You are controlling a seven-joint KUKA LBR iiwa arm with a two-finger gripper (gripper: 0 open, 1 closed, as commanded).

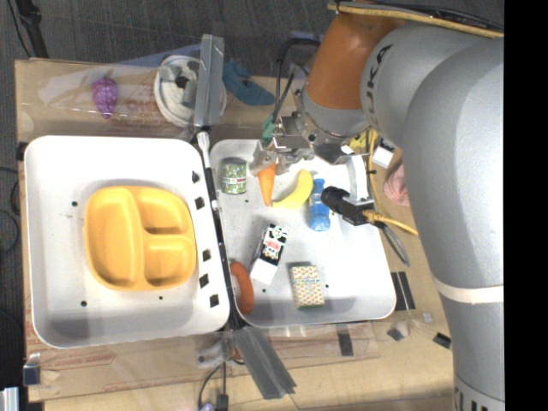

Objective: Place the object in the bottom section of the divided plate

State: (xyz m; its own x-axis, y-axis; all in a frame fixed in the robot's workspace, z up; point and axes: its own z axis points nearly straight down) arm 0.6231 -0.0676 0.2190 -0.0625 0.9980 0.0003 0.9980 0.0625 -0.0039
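The carrot (266,185) is in the right bin (364,294), near the far edge, with its tip pointing down. There is one carrot. The claw (276,149) is right above its thick end and looks like it touches it. I cannot tell if the claw is spread, pressed together or pinching the carrot.

There are two white bins. The left bin (51,311) has one yellow plate (101,274) in it. The plate has three hollows, one big one on the left and two small ones on the right. White floor shows all the way around the plate.

The right bin is crowded. Just beside the carrot are one little jar with a green lid (234,176) on the left and one banana (295,191) on the right. One blue bottle (318,211) stands next to the banana. Nearer the middle lies one black and white box (271,248). One spotted box (307,284) lies near the front edge. One orange-brown ball (242,288) sits against the left wall, by the rim between the bins. Some bare floor shows at the right of this bin.

The big grey arm (445,152) covers the right side of the bench. Behind the bins lie one bunch of purple grapes (105,94) and one white roll (180,88).
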